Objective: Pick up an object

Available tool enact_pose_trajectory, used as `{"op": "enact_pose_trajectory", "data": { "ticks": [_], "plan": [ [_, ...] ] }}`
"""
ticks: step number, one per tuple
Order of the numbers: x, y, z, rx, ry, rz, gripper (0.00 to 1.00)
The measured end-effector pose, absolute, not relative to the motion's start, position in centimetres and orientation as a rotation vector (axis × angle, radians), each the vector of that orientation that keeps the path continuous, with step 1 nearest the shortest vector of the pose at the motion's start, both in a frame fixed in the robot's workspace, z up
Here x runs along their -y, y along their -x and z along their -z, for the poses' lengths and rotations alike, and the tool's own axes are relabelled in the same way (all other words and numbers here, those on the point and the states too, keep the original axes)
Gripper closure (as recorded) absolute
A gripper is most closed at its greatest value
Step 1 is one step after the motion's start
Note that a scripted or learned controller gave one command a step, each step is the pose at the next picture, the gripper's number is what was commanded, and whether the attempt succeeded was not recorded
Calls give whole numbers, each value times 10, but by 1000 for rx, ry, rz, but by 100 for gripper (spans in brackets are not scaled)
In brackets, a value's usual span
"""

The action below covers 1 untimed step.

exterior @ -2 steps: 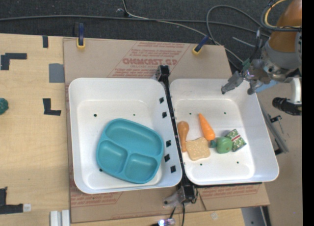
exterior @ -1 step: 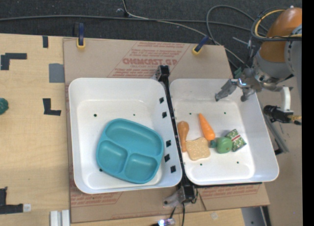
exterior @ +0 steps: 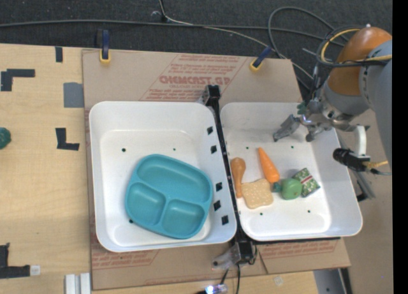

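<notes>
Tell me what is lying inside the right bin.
In the right bin: a carrot, a toast slice, a brownish piece partly under the toast, a green round item and a green packet. The gripper hovers above; bin floor beneath it is hidden.

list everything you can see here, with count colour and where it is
bins: 2, white, side by side on the cardboard sheet
divided plate: 1, teal, in the left bin
carrot: 1, orange, middle of the right bin
bread slice: 1, tan, right bin, just below the carrot
bread roll: 1, light brown, right bin beside the divider
green ball: 1, green, right bin, right of the bread slice
small packet: 1, green and white, next to the green ball
clamps: 2, yellow and blue, top edge of the cardboard
cables: several, black, across the dark floor at the top
arm: 1, grey with orange band, right side
gripper: 1, grey, fingers spread, over the right bin's upper part, holding nothing
</notes>
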State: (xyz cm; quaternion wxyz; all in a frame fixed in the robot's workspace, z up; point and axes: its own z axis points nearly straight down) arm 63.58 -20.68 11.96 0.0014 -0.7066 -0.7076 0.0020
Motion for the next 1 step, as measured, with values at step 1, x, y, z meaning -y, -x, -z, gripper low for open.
{"op": "enact_pose_trajectory", "data": {
  "ticks": [1],
  "plan": [
    [206,-636,-83,2226,2220,-3,0]
  ]
}}
